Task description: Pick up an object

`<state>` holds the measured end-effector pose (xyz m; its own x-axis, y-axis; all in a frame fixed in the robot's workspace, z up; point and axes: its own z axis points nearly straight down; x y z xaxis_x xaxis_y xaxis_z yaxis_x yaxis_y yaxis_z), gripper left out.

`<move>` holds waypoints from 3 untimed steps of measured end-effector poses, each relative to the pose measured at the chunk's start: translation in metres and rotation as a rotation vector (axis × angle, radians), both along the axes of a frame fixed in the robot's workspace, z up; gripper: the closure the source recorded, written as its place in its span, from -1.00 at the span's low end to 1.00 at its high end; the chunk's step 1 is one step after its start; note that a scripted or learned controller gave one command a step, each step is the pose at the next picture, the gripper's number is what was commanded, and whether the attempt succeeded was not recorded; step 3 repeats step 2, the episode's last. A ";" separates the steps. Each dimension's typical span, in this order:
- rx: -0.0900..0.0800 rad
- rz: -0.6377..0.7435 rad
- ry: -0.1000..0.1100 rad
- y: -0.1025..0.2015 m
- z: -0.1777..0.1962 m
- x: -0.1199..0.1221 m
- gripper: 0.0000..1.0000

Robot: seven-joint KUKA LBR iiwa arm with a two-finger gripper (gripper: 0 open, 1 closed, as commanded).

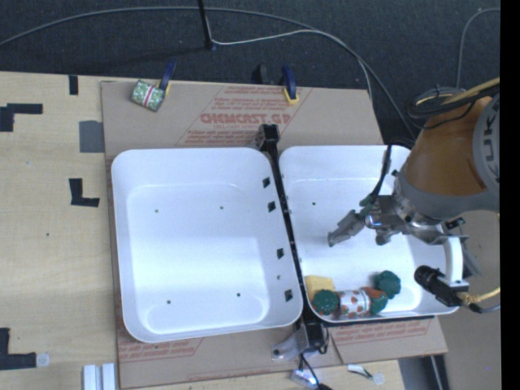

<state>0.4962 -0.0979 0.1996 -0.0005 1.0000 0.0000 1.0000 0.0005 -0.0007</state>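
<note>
While tool (pixel 345 232) hovers mid right bin (pixel 325 165) | objects (pixel 353 295) crowd near edge

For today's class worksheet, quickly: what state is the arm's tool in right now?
Tool: cannot be told whether open or closed; nothing visible in it, above the right shallow white bin.

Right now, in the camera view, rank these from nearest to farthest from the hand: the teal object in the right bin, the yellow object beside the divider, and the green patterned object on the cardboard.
Measured from the hand:
1. Teal object, near edge of the right bin, below the hand.
2. Yellow object, same bin, by the divider; close to the first, hard to separate.
3. Green patterned object, far left on the cardboard, clearly farthest.
</note>
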 end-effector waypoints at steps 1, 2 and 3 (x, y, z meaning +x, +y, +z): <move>0.000 -0.003 0.005 -0.034 -0.119 -0.005 -1.00; -0.002 -0.001 -0.006 -0.060 -0.041 0.001 -1.00; -0.002 -0.001 -0.006 -0.060 -0.041 0.001 -1.00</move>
